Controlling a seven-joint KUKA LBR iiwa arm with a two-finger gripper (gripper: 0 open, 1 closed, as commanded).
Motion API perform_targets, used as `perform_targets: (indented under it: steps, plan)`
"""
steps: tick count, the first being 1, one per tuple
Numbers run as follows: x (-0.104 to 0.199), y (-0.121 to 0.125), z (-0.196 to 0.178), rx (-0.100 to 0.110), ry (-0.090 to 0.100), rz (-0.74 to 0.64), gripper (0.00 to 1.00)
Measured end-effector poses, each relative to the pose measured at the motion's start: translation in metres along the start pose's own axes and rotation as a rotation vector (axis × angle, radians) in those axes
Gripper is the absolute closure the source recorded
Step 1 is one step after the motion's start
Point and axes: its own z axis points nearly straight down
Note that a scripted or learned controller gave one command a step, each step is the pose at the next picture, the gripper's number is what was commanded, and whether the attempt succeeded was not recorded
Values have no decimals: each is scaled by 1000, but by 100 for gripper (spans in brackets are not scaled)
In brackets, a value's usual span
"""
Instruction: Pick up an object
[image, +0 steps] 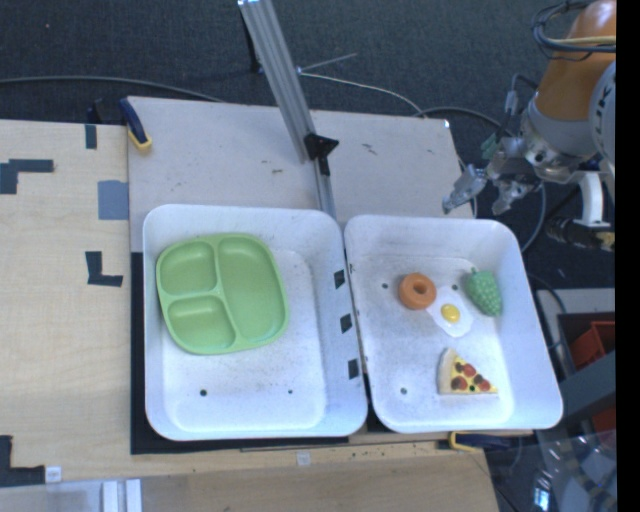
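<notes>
In the right bin (380, 400) lie a pizza slice (464, 375), grapes (485, 292), a fried egg (450, 316) and a doughnut (417, 291), likely light stiff toys best pinched across the doughnut's ring, while the gripper (483, 191) hovers beyond the rim, fingers apart and empty

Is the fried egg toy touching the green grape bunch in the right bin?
Cannot tell. In the camera view the white fried egg toy sits right beside the green grape bunch, edges meeting or nearly so, with no plain gap.
</notes>
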Motion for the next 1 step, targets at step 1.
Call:
perform_targets:
  steps: [1]
  plan:
    - [-1, 1, 65, 2, 0, 1, 0]
